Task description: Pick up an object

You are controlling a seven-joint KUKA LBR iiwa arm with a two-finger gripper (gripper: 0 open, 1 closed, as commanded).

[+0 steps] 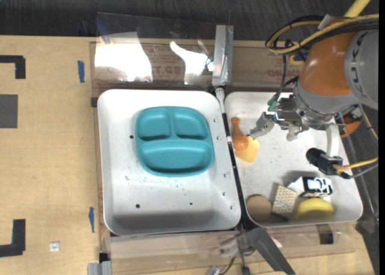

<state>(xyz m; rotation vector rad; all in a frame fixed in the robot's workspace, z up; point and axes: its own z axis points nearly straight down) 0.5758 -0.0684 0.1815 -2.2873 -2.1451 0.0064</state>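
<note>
Camera view: the hand hovers over the right bin, its grip state indeterminate; a yellow-orange toy lies against that bin's left wall. A teal divided tray occupies the left bin; a yellow object rests near the right bin's front edge.

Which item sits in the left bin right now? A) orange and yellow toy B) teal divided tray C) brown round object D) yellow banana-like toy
B: the teal divided tray lies alone in the middle of the left bin, while the orange and yellow toy, the brown round object and the yellow toy all lie in the right bin.
</note>
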